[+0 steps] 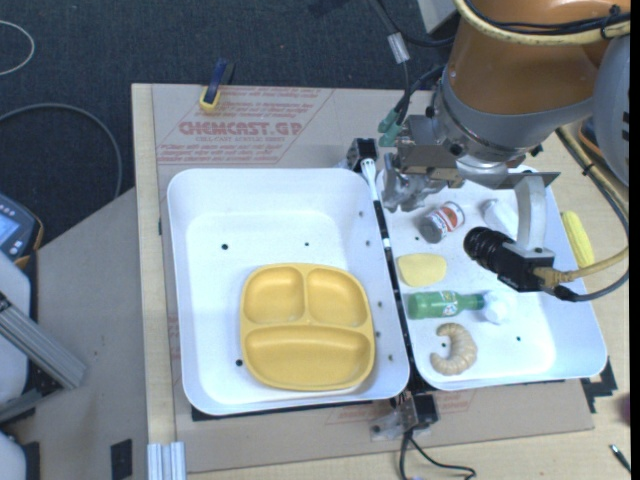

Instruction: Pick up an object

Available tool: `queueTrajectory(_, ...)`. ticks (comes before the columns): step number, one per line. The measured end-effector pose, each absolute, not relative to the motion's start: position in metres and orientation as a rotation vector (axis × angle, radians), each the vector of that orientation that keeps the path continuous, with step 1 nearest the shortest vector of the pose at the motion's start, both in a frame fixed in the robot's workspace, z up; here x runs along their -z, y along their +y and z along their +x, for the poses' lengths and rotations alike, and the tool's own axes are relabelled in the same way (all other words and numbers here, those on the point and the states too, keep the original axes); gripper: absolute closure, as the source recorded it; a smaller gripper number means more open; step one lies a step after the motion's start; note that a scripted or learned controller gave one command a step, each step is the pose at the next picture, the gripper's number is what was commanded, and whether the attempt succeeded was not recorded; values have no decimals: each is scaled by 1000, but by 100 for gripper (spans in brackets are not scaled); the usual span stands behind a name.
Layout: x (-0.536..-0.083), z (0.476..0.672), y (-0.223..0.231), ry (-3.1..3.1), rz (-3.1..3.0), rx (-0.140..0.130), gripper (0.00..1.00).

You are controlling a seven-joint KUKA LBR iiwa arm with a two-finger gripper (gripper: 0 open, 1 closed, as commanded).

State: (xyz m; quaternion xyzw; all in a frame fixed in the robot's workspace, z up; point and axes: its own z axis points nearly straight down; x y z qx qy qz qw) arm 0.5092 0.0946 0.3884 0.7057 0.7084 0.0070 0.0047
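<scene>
Small can (pixel 441 220) lies tilted just right of and below my gripper (pixel 397 190), long axis slanting up-right; I cannot tell how the fingers stand.

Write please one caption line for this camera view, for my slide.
Robot arm's gripper low over the right bin, above a croissant, green bottle and yellow piece; yellow tray in left bin.
</scene>
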Motion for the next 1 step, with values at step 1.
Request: queueTrajectory(1, -355, 477, 149, 2232, 2218, 6, 100)
